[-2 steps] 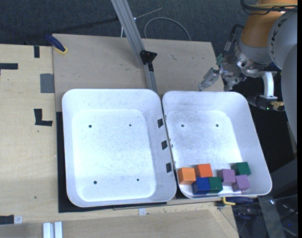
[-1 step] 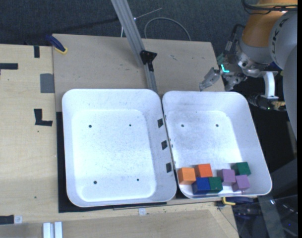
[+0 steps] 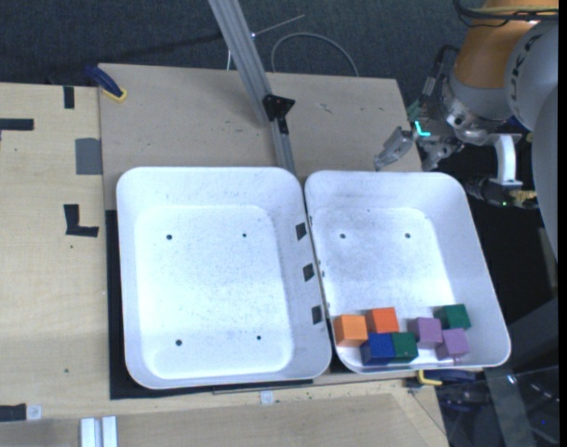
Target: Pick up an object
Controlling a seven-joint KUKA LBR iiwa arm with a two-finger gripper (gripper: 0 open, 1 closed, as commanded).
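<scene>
In the near end of the right bin (image 3: 469,250), along its front wall, lies a tight cluster of small blocks. Two orange blocks (image 3: 368,325) sit side by side at the left of the group, with a blue block (image 3: 380,347) just in front of them and a dark green block (image 3: 405,345) touching the blue one on its right. Two purple blocks (image 3: 441,334) lie further right, one just behind the other, and another green block (image 3: 452,317) rests at the back right of the cluster, close to the bin's right wall. All look like plain, matte cubes, packed so closely that most touch a neighbour. The left bin (image 3: 209,277) stands just beside, its right rim overlapping the other's left rim. The gripper (image 3: 411,147) hangs beyond the far rim of the right bin, well apart from the blocks, with its two fingers spread and nothing between them. A slanted metal rail (image 3: 250,63) crosses the bench behind the bins, clear of the blocks.
</scene>
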